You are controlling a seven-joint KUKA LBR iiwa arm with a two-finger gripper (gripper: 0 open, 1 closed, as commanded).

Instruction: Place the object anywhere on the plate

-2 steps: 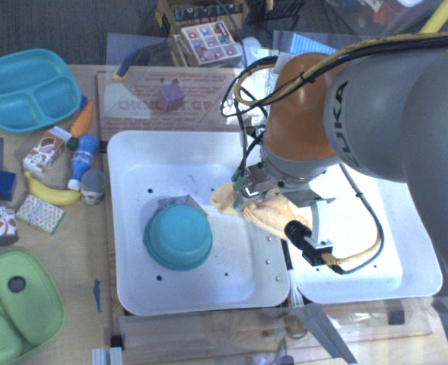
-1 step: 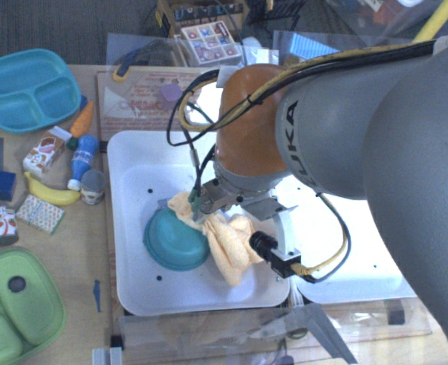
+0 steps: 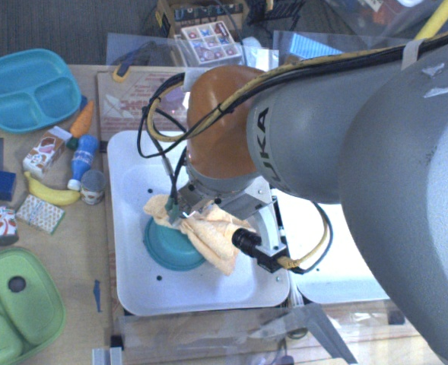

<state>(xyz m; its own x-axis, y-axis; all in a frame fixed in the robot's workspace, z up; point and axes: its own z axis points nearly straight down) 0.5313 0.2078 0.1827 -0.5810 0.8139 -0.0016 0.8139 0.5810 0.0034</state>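
Note:
A crumpled pale yellow cloth [image 3: 212,234] lies in the left white bin [image 3: 128,280], draped over the right side of a round blue plate [image 3: 166,251]. Part of the cloth spills off the plate's rim onto the bin floor. My gripper [image 3: 178,208] hangs below the orange wrist band, right at the cloth's upper left corner, just above the plate's far edge. The arm's grey body hides the gripper's own parts and the cloth's upper edge.
The right bin [image 3: 345,284] lies mostly under the arm. On the bench to the left are a blue divided tray [image 3: 30,90], a banana [image 3: 52,193], a small bottle [image 3: 81,160], a carton [image 3: 43,152], a can [image 3: 3,225] and a green tray [image 3: 14,306].

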